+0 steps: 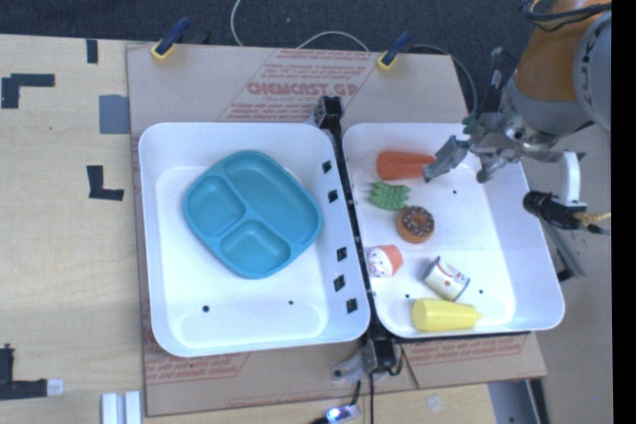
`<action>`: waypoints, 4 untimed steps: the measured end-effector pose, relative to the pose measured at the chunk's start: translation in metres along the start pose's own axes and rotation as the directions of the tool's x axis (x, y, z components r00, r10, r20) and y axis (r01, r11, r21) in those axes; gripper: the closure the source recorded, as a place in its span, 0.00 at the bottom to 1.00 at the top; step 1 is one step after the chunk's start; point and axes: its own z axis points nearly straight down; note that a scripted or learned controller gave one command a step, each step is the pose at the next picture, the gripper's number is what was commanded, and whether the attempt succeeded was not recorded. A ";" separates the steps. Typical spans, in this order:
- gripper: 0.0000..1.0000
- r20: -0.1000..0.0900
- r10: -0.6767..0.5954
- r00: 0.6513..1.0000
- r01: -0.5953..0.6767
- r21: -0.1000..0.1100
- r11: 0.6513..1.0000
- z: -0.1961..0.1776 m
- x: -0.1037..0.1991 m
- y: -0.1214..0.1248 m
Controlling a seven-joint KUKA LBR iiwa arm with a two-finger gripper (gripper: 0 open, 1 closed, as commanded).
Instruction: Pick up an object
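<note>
From above, the landmark is the right bin (pixel 517 243), which sits flush against the left bin (pixel 164 213) on a cardboard sheet (pixel 288 84) clamped at its far edge by two yellow-and-blue clips (pixel 171 39). The arm (pixel 561 45), with its orange band, comes in over the right bin's far right corner, and the gripper (pixel 463 159) hangs above the bin's far end with its two dark fingers spread apart and nothing between them. Just to the left of the fingers, at the far end of this bin, lies an orange carrot (pixel 402 164), with a green leafy piece (pixel 389 195) touching or nearly touching its near side. Toward the bin's middle sits a brown doughnut (pixel 415 224). Closer to the dividing wall is a small orange-and-white toy (pixel 383 261). Near the bin's front are a small white can (pixel 447 279), tilted on its side, and, just in front of it, a yellow piece (pixel 444 315) lying flat. In the left bin, well apart from all these, rests a blue divided tray (pixel 252 212).
</note>
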 end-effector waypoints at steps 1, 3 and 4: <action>0.00 0.003 -0.004 1.000 0.004 -0.014 1.000 -0.009 0.000 0.003; 0.00 0.002 -0.005 1.000 0.005 -0.010 1.000 0.085 0.009 0.003; 0.00 0.000 -0.004 1.000 0.004 -0.018 1.000 0.102 0.011 0.005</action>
